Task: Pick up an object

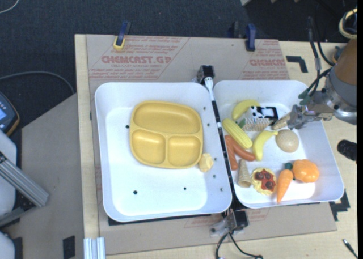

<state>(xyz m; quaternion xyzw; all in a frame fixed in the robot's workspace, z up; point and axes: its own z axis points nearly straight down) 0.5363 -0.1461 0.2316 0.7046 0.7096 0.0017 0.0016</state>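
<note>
Tapered orange carrot [283, 185] beside round glossy orange pepper [306, 170].

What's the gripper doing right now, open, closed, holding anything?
Gripper: over the right bin, above the toy food; open or closed cannot be told.

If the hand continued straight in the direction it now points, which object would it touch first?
The hand points leftward and down into the right bin. The black-and-white toy lies first on that line, probably; depth is unclear, so it might instead pass above it.
</note>
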